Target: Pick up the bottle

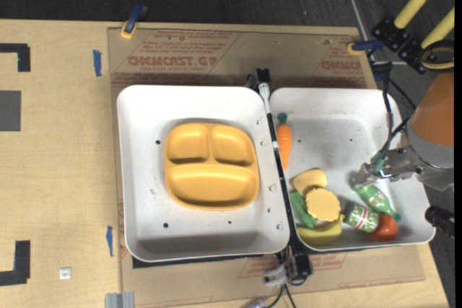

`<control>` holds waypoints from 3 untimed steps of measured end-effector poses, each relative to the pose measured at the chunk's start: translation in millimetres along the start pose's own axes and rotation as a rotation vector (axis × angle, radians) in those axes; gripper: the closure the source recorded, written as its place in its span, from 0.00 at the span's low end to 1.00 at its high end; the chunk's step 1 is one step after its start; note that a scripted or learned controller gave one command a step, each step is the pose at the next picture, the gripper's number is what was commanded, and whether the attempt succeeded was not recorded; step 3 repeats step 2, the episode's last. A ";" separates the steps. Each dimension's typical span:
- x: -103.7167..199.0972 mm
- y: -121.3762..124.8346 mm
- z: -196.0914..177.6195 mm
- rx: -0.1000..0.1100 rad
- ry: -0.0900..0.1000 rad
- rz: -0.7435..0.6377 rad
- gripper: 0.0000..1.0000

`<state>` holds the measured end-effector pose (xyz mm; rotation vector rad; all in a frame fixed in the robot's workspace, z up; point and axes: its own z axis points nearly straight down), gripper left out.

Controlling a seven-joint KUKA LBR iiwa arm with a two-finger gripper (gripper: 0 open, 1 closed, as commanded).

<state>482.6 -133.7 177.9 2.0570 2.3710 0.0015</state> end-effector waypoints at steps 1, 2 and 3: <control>-79.0 -13.0 91.2 -0.001 0.009 -0.433 1.00; -36.1 -7.8 6.3 0.000 0.001 -0.488 1.00; -36.1 -7.8 6.3 0.000 0.001 -0.488 1.00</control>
